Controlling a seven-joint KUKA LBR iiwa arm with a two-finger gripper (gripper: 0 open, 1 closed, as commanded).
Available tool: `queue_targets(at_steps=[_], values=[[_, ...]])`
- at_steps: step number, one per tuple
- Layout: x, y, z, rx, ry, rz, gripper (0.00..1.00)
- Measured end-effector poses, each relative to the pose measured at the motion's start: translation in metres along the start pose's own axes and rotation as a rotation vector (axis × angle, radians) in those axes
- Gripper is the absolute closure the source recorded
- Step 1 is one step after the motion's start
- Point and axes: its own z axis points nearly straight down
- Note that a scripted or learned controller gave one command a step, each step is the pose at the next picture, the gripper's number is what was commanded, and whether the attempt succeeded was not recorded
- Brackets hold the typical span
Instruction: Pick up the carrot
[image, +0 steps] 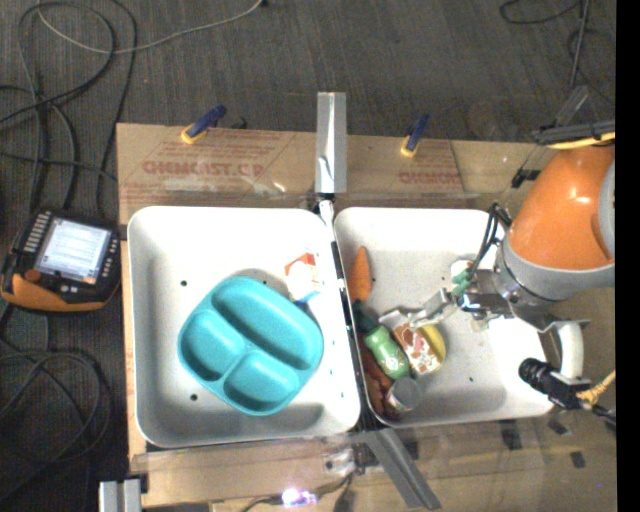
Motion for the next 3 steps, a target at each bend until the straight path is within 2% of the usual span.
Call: queue_targets(at_steps=[1, 2, 3], values=[[0.004, 0.025, 0.103, -0.003, 0.0, -0.208, 0.0], [0.015, 0.021, 0.037, -0.001, 0.001, -0.205, 0.0], [0.02, 0.052, -0.023, -0.002, -0.001, -0.113, 0.0]])
